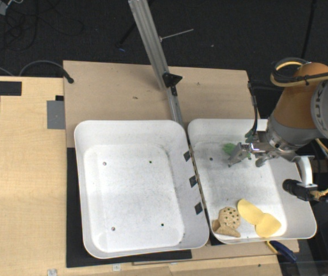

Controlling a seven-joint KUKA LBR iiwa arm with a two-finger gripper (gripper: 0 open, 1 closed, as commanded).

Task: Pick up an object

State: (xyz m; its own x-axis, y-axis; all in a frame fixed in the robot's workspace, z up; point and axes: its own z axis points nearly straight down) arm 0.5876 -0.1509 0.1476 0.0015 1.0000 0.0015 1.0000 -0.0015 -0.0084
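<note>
2 white bins point(132, 243), yellow object point(258, 217), speckled tan cookie point(228, 217), green item point(229, 149)

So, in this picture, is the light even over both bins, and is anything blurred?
In the camera view the left bin is brighter on its left part and greyer toward the right; the right bin looks evenly lit. The gripper and the small green object beside it are soft, without fine detail.

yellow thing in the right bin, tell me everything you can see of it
The yellow thing looks like two flat, rounded, pale-yellow lobes joined or overlapping, smooth and matte, perhaps soft plastic or foam. It lies flat on the floor of the right bin, near that bin's front right corner. Its left lobe sits close beside the speckled tan piece; whether they touch is unclear. The hand is well apart from it.
</note>
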